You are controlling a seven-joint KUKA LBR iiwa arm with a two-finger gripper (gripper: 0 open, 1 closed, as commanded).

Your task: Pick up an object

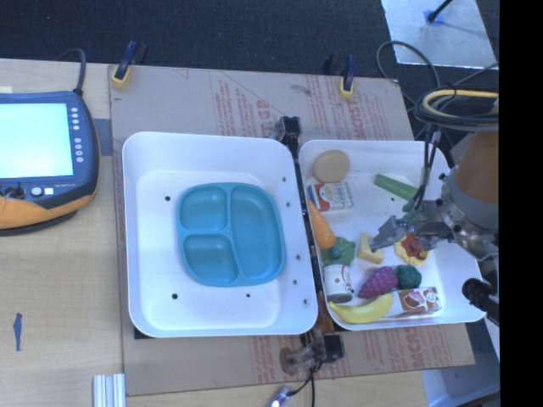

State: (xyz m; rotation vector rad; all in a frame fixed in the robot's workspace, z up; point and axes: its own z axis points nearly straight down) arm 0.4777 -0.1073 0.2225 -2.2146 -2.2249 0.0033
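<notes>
The right bin holds a heap of toy food, any piece of which could be picked. Along its near edge lie a yellow banana, a bunch of purple grapes, a small green piece and a flat printed packet. Beside the divider sit a white can, an orange carrot with a green leafy piece just by it, and a white and red carton. A round tan bun lies at the far corner, a green stick-shaped piece further right, and a yellow wedge near the middle.

The claw hangs low over the middle of this bin, reaching in from the right, its dark fingers pointing left toward the yellow wedge. It sits just beside a red and yellow piece, which lies partly under the wrist. I cannot tell whether the fingers are spread or closed, and nothing is seen between them. The arm behind it shows its orange band.

The left bin carries a blue divided plate at its middle. Both bins rest on a brown cardboard sheet clamped to the pale wooden tabletop. A control pendant with a bright screen lies at the left, well apart from the bins. Beyond the tabletop is dark carpeted floor
</notes>
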